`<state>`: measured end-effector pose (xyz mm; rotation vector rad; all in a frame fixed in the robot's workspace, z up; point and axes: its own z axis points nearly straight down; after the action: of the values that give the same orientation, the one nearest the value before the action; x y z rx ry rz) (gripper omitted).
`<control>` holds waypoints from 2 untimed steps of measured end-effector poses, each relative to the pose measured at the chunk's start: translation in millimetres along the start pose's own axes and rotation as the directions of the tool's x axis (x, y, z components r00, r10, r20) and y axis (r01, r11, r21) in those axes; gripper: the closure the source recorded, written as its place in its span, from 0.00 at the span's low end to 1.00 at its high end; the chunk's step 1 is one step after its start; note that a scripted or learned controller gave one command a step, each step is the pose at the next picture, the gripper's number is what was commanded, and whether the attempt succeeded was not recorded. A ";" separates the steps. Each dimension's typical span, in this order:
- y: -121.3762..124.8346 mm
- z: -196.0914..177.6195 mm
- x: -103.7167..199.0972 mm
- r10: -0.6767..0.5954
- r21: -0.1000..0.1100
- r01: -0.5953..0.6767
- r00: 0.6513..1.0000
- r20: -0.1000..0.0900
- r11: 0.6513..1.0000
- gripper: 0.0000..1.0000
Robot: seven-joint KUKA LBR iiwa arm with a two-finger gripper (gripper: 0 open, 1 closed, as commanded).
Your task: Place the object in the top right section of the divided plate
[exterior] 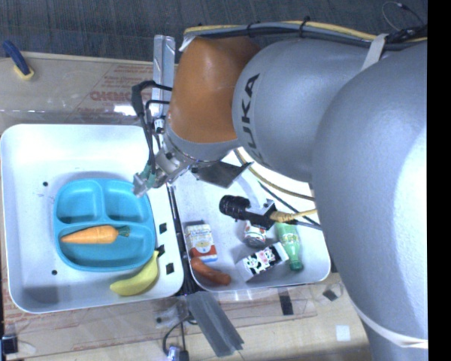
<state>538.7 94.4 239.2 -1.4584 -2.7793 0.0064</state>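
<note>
**Hazards**

- The banana (137, 279) lies in the left bin (15, 201), against the near right rim of the plate (58, 216). A nudge to the plate can shift both.
- The carrot (92, 236), judged to be the task's object, lies across the plate's wide near section with its green end pointing right. It is not in the top right (far right) section, which looks bare.
- A low ridge separates the two sections. A carrot set down on the ridge can roll back into the near section.
- The carrot looks longer than the target section is wide. It may come to rest propped on the rim.
- The gripper (145, 180) hangs over the plate's far right corner, close to the wall between the bins. Jaw state cannot be told from this view.
- A straight descent from here risks striking the plate rim or the wall. A release here can drop an object off the plate.

**Markings**

- The sausage (210, 274) in the right bin (203, 201) carries no marking.
- The cow carton (260, 262) has a black-and-white pattern. Any text on it is too small to read.
- The box (201, 239) has an orange and red label, which is illegible.
- The labels on the can (255, 237) and the green bottle (290, 248) are illegible.
- The arm (301, 126) reads "UKA", part of the maker's name.
- The board (75, 89) beyond the left bin carries red print, which is unreadable.
</note>
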 end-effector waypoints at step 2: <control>-13.7 47.3 -52.0 0.084 -0.004 -0.084 0.997 0.000 0.996 1.00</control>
<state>556.8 43.7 192.0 -1.5743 -2.7175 0.0010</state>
